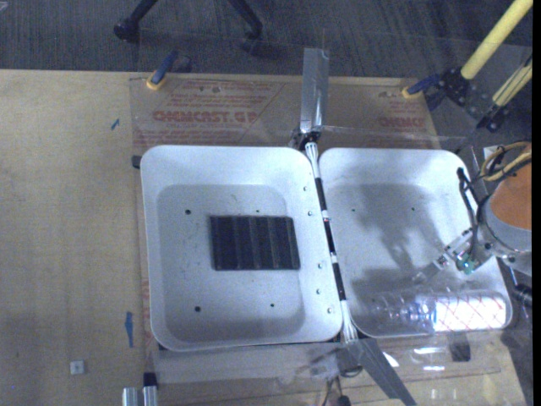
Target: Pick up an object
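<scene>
A clear plastic bottle (444,311) with a red-and-white checked label lies on its side along the near wall of the right bin (380,176). A dark ribbed rectangular pad (254,242) lies flat in the middle of the left bin (169,184). My gripper (456,259) hangs over the right bin's right side, a little above and behind the bottle, with nothing seen in it. The orange band of the arm (516,210) sits just to its right.
A metal divider post (314,91) stands behind the seam between the bins. Blue-and-yellow clamps (161,70) hold a clear sheet at the back. A yellow pole (499,28) and cables crowd the far right corner.
</scene>
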Controlling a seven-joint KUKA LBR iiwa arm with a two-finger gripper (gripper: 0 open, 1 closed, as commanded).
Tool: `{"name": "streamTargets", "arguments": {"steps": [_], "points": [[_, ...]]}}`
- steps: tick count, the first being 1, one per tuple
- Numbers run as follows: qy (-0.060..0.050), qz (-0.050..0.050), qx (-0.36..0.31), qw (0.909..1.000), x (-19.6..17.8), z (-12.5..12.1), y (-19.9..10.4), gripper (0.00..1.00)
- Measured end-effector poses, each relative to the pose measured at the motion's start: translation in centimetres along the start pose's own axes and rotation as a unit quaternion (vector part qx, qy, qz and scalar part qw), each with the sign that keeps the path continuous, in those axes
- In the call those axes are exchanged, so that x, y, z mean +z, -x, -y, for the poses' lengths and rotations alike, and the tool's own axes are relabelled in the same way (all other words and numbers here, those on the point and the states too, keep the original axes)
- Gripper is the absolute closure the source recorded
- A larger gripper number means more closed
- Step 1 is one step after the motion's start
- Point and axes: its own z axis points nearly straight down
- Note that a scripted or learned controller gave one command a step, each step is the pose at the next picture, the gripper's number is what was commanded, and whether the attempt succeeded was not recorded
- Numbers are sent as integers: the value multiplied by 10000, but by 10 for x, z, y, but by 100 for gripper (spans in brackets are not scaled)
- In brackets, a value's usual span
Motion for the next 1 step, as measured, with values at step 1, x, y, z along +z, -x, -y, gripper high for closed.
{"name": "streamTargets", "arguments": {"steps": [1], "points": [[-22,-3,987,9951,-77,-78,11,0]]}}
